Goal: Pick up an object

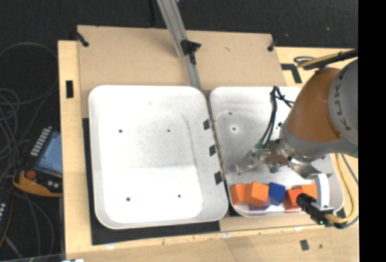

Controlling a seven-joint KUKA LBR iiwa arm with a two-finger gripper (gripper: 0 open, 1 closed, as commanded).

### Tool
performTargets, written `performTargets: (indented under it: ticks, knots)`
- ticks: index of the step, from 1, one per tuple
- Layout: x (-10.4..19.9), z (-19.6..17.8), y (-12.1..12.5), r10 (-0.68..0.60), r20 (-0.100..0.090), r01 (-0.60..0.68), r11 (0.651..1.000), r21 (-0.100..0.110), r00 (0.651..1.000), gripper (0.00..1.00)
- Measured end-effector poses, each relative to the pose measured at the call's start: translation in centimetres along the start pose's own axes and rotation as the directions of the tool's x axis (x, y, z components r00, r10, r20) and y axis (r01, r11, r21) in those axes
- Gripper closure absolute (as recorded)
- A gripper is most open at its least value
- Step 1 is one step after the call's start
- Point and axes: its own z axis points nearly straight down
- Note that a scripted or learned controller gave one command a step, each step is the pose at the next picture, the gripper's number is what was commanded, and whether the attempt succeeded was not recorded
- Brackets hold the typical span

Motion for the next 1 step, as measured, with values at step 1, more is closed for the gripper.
performTargets:
  ticks: [1]
  knots:
    - [4.95, -4.03, 1.43, -0.01, -0.003, 0.01, 1.0, -0.008, 1.0, 0.0]
